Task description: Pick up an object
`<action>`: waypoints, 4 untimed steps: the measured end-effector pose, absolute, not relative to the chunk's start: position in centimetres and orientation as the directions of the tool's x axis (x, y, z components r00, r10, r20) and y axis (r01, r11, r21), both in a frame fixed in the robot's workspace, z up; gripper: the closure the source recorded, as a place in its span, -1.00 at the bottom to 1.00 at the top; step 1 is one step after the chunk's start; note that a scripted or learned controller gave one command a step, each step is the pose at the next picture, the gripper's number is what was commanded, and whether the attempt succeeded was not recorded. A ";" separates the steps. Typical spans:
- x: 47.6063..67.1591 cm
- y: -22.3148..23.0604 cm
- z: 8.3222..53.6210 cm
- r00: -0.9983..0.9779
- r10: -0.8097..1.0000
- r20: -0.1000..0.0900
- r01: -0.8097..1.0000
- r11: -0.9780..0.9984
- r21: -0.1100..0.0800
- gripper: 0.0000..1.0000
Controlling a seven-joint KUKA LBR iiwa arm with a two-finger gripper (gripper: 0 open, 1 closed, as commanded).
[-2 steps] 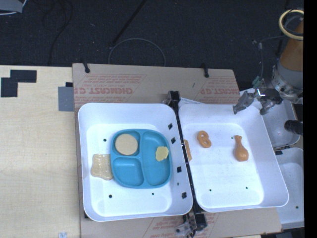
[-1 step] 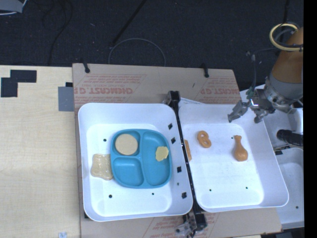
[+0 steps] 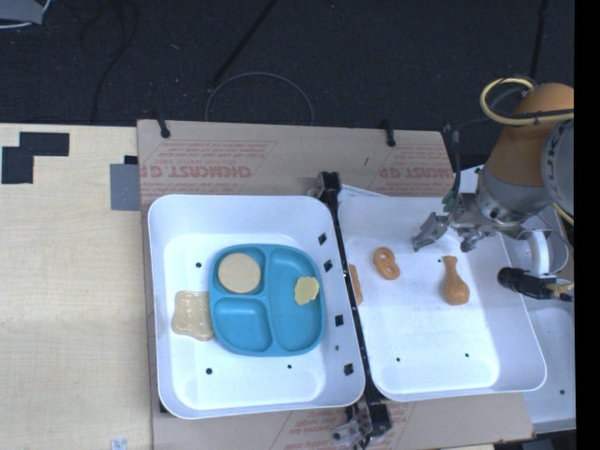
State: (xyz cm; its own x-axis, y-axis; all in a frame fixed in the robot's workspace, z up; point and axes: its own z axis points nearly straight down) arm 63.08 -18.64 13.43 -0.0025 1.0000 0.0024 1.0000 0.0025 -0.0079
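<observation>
- The likeliest thing to pick is the toy chicken drumstick point(image 3: 455, 282), lying flat on the floor of the right bin point(image 3: 422, 364), toward its right side, its narrow end pointing to the far edge.
- Left of it, apart, lies a small brown pretzel-like ring point(image 3: 385, 263); another tan piece point(image 3: 354, 285) sits against the bin's left wall, partly hidden by the rim.
- The gripper point(image 3: 448, 233) hovers over the far part of the right bin, between and beyond the ring and the drumstick; its two fingers are spread apart with nothing between them.
- Judged from this, the step in hand is the approach: nothing is grasped yet.
- The next move would call for shifting nearward and slightly right over the drumstick, turning the fingers to straddle its narrow shaft, then descending and closing.
- The left bin point(image 3: 178, 382) holds a blue divided tray point(image 3: 272, 340) with a round cracker-like disc point(image 3: 238, 272) in its far-left compartment and a yellow chip-like piece point(image 3: 307, 291) in the right one; a pale toast-like slab point(image 3: 192, 315) lies touching the tray's left edge.
</observation>
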 end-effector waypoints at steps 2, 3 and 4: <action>63.1 -18.6 9.8 -0.003 1.000 -0.001 1.000 0.003 -0.001 1.00; 62.9 -19.5 15.2 0.000 1.000 -0.001 1.000 0.000 0.003 1.00; 63.0 -19.6 20.5 -0.001 1.000 -0.001 1.000 0.001 0.003 1.00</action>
